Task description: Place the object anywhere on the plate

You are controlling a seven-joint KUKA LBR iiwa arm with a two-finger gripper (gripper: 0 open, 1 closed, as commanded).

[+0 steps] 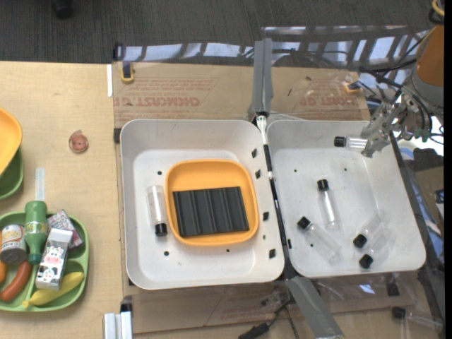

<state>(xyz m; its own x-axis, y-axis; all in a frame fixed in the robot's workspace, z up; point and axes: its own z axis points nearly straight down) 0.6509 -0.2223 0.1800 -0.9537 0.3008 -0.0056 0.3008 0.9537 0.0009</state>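
Observation:
An orange plate (210,173) lies in the left bin (141,260), with a black ribbed pad (210,211) resting on it. A clear vial with a black cap (155,207) lies just left of the plate on the bin floor. In the right bin (395,189) several more capped vials lie loose, one near the middle (327,202) and others toward the front right (371,235). My gripper (372,141) hangs over the right bin's far right corner. Another vial (350,143) lies level at its tip, cap pointing left. Whether it is gripped is unclear.
A green tray of toy food (42,256) and an orange bowl (7,143) sit on the wooden table at the left. Cardboard (191,94) lies behind the bins. A metal divider (263,83) runs between the bins at the back.

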